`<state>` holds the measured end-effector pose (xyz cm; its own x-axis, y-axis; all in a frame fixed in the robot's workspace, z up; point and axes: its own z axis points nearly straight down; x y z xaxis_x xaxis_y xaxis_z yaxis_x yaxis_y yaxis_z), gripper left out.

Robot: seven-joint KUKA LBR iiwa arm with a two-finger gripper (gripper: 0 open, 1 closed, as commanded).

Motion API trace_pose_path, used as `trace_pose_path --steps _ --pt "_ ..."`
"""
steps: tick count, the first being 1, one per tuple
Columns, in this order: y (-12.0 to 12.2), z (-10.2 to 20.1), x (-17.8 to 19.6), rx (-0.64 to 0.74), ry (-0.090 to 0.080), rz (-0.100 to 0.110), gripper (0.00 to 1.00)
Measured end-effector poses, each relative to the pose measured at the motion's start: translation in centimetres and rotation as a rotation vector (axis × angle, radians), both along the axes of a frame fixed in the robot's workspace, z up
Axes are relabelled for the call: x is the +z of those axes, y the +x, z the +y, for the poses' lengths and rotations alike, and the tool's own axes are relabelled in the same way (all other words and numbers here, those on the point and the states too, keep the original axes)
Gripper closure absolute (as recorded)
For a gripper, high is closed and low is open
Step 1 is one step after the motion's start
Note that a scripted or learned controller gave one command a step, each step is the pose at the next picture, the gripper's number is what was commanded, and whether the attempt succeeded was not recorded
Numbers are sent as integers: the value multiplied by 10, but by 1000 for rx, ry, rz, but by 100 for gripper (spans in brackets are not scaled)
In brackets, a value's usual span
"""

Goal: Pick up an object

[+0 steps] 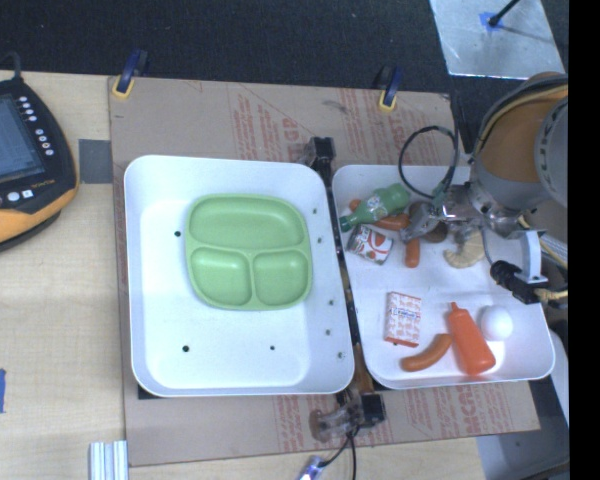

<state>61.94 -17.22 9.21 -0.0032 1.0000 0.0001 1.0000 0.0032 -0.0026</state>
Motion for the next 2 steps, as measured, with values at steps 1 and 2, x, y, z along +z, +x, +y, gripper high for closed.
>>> trace_pose_path --steps 1,2 --pt "34 -10 31 -2 7 17 0" --pt "2 -40 48 -1 0 0 0"
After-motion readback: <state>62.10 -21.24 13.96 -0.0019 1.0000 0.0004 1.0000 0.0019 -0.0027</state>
